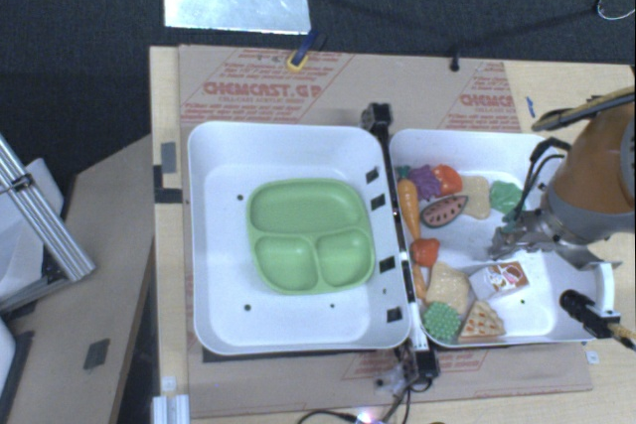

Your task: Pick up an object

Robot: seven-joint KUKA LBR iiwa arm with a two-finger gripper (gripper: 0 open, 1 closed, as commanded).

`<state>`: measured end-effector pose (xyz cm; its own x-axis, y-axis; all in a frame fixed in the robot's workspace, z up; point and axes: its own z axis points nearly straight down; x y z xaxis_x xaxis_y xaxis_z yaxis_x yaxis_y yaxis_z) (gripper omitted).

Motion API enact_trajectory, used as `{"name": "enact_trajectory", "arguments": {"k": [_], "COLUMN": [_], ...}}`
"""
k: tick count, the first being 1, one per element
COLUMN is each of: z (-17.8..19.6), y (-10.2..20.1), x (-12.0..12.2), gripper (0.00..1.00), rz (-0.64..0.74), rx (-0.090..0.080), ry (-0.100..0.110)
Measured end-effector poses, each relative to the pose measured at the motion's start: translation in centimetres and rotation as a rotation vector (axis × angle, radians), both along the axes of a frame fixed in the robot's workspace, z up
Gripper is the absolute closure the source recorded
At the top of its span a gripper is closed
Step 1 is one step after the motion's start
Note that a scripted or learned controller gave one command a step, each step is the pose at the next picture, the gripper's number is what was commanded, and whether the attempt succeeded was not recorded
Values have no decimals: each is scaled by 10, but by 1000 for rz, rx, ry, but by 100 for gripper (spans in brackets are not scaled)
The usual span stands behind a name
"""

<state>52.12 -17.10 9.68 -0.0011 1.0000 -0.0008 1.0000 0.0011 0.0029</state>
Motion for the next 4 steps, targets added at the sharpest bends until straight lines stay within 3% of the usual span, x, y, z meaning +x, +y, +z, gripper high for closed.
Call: {"name": "enact_trajectory", "arguments": {"k": [2, 3, 4], "z": [114, 128, 119], "y": [7, 7, 56], "x": [7, 8, 18], "gripper": [100, 100, 100], "rz": [5, 4, 7], "rx": [-1, 0, 2], "ry": [-4, -1, 1]}}
